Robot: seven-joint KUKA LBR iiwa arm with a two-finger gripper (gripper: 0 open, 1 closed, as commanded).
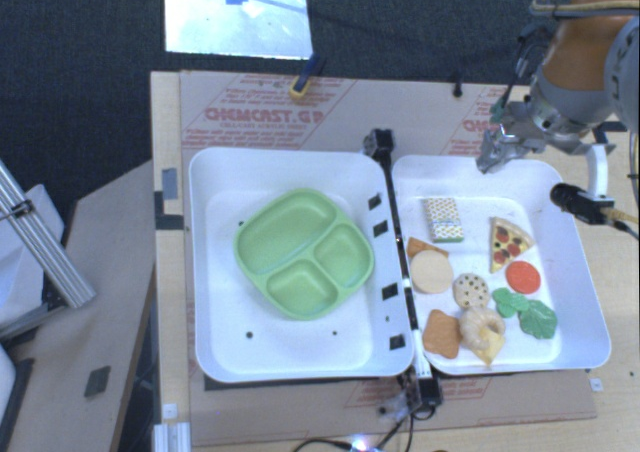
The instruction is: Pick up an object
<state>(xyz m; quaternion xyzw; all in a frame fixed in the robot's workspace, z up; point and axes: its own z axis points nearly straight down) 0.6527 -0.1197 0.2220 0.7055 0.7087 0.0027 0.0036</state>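
Two fingers [492, 162] are hanging over the far rim of the right bin [580, 285]; whether they are open or closed cannot be told. Toy food, including a pizza slice [509, 241] and a cookie [470, 290], is lying in that bin. A green divided plate [303, 253] is sitting in the left bin [225, 325]. Both bins are resting on cardboard [270, 110] covering the tabletop [115, 270], with dark carpet [80, 50] beyond.

We see the arm [590, 30] entering from the right at the upper corner of the view, its orange band uppermost and the grey wrist below it. The wrist angles down and to the left. The tool [492, 158] hangs at its end, pointing downward, with nothing visible between its tips.
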